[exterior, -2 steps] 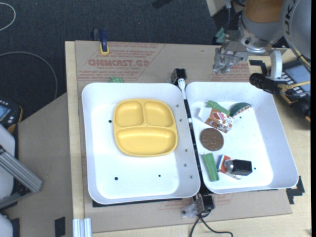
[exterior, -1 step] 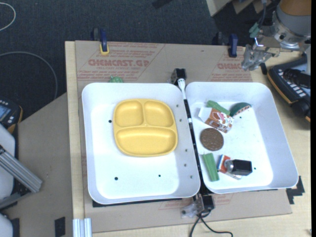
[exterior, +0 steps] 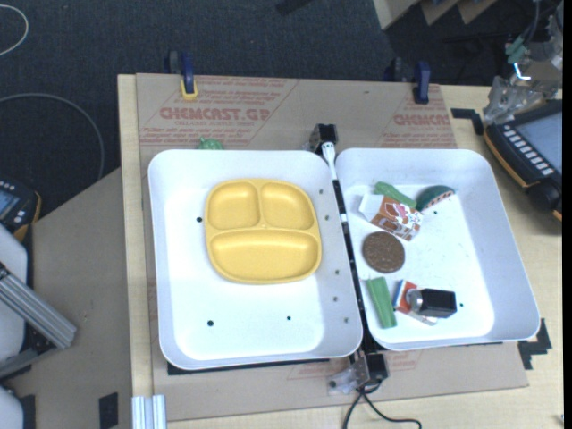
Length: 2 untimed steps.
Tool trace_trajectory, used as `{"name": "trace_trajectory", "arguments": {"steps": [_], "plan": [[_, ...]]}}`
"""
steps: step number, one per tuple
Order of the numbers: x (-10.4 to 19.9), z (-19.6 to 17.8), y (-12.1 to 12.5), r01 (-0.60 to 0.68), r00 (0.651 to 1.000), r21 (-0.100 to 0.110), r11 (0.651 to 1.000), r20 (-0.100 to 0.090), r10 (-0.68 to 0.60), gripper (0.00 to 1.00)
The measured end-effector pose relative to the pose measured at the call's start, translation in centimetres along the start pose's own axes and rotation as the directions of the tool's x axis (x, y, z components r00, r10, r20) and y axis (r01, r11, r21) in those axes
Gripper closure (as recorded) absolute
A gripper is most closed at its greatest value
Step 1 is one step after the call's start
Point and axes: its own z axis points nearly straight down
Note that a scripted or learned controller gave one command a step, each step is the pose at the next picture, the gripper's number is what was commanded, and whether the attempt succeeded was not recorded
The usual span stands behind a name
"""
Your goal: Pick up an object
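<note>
The pincer [exterior: 517,92] sat at the upper right of the frame, beyond the far right corner of the bench and well apart from both bins. It was too small and cluttered there to tell whether it was open or closed, and nothing could be seen held in it.

The objects to pick all lay in the right bin [exterior: 500,266]. A brown round disc [exterior: 383,252] rested near the bin's left wall, about mid-height. Just above it lay a red and white packet [exterior: 396,217], with a slim green stick [exterior: 393,192] at its upper edge. A dark green piece [exterior: 435,197] lay just to the right of those, toward the bin's top. Lower down, a green block [exterior: 382,300] lay lengthwise near the left wall, and just beside it on the right was a black object [exterior: 435,303] touching a small red and white item.

The left bin [exterior: 179,266] held a yellow divided plate [exterior: 264,231], set flat in its upper half.
</note>
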Motion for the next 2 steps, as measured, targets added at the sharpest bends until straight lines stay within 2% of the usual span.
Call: {"name": "trace_trajectory", "arguments": {"steps": [1, 2], "plan": [[-3.74, 0.61, 0.05, 0.003, 1.000, 0.001, 1.000, -0.002, -0.003, 1.00], [-3.44, 0.27, 0.12, 0.007, 1.000, 0.001, 1.000, -0.003, -0.007, 1.00]]}}
